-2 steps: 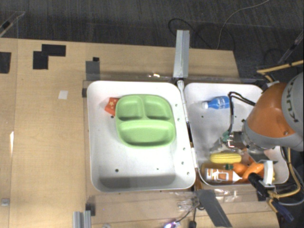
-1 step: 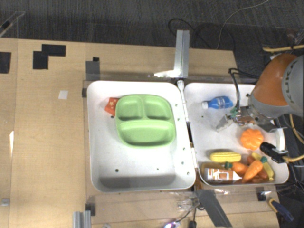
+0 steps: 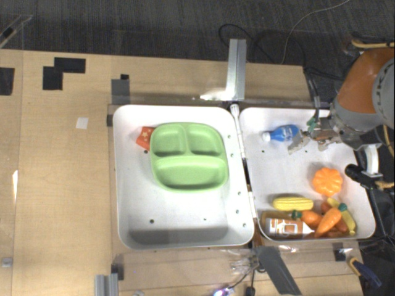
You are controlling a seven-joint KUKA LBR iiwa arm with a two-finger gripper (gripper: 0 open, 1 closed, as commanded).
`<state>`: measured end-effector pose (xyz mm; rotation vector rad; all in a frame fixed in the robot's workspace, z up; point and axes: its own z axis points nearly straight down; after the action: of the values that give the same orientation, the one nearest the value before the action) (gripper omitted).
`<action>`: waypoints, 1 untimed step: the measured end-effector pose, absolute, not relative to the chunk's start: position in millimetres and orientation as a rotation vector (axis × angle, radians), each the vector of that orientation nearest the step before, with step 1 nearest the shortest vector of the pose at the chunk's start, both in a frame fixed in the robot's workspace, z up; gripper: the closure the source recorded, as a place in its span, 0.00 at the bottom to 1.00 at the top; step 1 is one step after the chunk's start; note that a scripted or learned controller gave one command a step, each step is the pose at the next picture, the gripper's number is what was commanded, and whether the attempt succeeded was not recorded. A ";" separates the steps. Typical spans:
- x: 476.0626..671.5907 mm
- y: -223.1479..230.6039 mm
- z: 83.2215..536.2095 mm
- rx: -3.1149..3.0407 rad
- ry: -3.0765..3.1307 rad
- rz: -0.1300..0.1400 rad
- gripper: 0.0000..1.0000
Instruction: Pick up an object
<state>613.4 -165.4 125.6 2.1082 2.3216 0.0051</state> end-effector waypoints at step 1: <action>666.3 -134.1 85.5 2.205 2.254 -0.016 0.00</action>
<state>666.3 -134.1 85.5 2.2052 2.2543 -0.0163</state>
